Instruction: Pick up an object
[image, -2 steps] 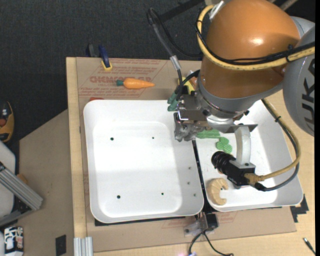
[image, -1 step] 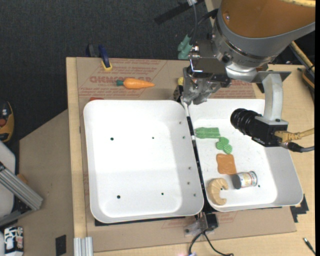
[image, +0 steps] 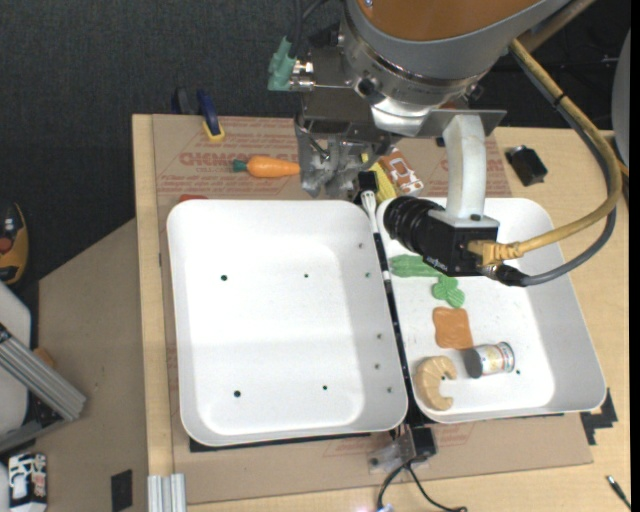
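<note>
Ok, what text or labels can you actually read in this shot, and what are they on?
"CHEM...": red print on the cardboard sheet behind the bins, only partly legible.
Small packet by the hand: orange and white print, too blurred to read.
Small jar in the right bin: label too small to read.

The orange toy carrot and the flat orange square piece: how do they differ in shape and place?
The orange toy carrot is long and tapered, with a green end; the flat orange square piece is blocky and one colour. The carrot lies outside the bins on the cardboard sheet; the square piece lies inside the right white bin. Both are orange.
</note>
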